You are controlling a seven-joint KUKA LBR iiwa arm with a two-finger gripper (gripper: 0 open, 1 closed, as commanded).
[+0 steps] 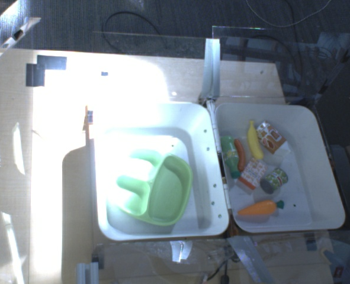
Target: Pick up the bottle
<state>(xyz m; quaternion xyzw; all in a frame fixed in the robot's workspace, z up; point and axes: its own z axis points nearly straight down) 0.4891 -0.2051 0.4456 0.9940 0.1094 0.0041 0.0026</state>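
Over in the right-hand bin [320, 136] the green bottle [228, 152] lies along the wall nearest the left-hand bin [205, 176], touching a red-orange sausage-shaped toy [240, 153], with the banana [254, 141] just beyond that. A small carton [253, 173], a can [275, 179] and a carrot [259, 209] sit nearer the front rim, and a green scoop [160, 189] lies in the left-hand bin. How the jaws stand, or what they hold, I cannot tell, so nothing can be placed against them.
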